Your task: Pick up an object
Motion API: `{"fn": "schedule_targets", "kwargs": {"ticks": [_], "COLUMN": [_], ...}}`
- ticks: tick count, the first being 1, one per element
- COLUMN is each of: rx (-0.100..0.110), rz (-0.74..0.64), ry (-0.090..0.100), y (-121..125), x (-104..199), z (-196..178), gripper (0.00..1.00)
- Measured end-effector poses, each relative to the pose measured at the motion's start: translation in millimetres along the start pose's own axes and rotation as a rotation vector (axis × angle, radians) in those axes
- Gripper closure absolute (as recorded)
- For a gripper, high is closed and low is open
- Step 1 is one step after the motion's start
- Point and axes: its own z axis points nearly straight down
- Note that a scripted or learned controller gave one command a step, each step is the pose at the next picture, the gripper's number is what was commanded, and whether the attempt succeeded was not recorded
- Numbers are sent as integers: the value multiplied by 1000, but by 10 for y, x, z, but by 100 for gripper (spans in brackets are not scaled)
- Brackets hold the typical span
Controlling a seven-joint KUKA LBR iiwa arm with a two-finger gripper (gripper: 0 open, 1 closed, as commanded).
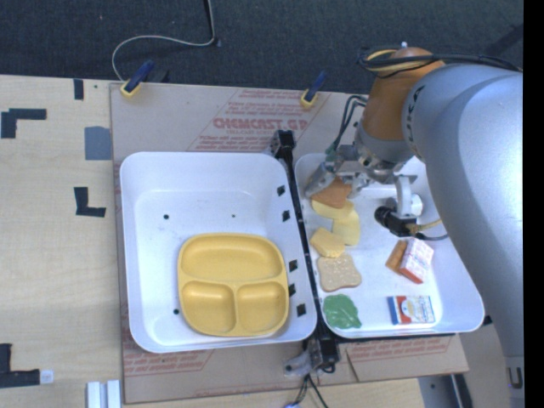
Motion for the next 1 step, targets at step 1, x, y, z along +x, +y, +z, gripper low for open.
{"fn": "schedule_targets", "kwargs": {"ticks": [1], "rx": [0], "rz": [0], "ry": [0], "y": [0], "x": [-1], "z": [0], "gripper": [0]}}
